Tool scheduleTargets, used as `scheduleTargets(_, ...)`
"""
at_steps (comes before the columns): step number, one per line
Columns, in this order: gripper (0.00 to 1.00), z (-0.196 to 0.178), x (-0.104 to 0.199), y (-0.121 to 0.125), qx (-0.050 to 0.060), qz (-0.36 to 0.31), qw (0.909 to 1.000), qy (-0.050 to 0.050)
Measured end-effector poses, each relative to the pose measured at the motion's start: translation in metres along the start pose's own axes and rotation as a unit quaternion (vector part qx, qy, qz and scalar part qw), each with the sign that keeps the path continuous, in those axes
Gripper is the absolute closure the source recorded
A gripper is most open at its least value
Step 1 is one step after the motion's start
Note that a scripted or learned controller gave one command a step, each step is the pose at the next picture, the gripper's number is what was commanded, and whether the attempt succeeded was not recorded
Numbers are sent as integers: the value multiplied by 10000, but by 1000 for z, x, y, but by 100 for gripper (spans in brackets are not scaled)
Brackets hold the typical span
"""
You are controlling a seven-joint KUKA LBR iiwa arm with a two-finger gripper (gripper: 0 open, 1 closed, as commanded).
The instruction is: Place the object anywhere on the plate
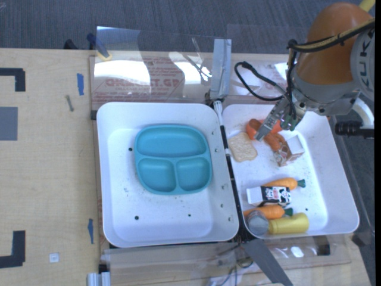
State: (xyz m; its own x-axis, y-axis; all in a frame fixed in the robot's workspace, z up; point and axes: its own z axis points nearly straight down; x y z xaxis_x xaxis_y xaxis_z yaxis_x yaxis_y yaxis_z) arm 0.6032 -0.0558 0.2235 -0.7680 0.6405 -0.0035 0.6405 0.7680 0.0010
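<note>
white right bin [333, 177], gripper [275, 124] fingers' spread unclear, over small orange object [262, 131]

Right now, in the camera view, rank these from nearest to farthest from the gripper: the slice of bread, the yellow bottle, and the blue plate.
Measured from the gripper in the right bin:
1. Slice of bread, just left of and below it, in the same bin.
2. Blue plate, across the divider in the left bin.
3. Yellow bottle, at the right bin's near edge.

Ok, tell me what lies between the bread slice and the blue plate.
In the camera view, between the bread slice and the blue plate lie bare white bin floor and the two bins' adjoining rims.
</note>
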Motion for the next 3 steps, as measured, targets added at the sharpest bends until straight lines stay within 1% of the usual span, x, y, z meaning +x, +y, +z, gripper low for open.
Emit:
scheduleTargets(1,100,39,41,41,-1,-945,9955,21)
scheduleTargets(2,100,38,99,76,-6,-638,9980,21)
scheduleTargets(3,0,38,98,75,-2,-627,9980,18)
